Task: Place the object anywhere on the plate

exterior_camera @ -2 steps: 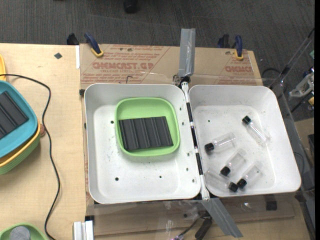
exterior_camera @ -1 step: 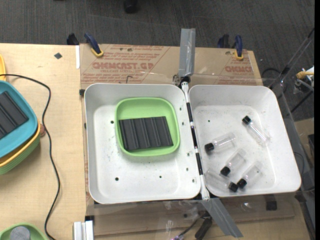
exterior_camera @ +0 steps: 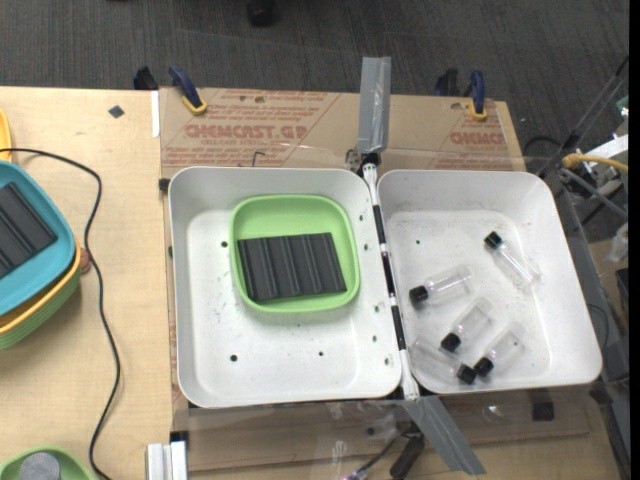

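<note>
A green square plate [exterior_camera: 296,211] sits in the left white bin [exterior_camera: 200,298], toward its back. A dark ribbed rectangular pad [exterior_camera: 291,266] lies flat on the plate's floor. In the right white bin [exterior_camera: 560,268] lie several clear plastic vials with black caps: one [exterior_camera: 508,256] near the back right, one [exterior_camera: 440,286] at the middle left, and a cluster [exterior_camera: 478,343] near the front edge.
Brown cardboard [exterior_camera: 330,123] lies under the bins, held by blue and yellow clamps [exterior_camera: 187,88] at the back. A stack of teal and yellow trays [exterior_camera: 35,258] stands at the far left. A black cable [exterior_camera: 100,298] runs down the wooden bench.
</note>
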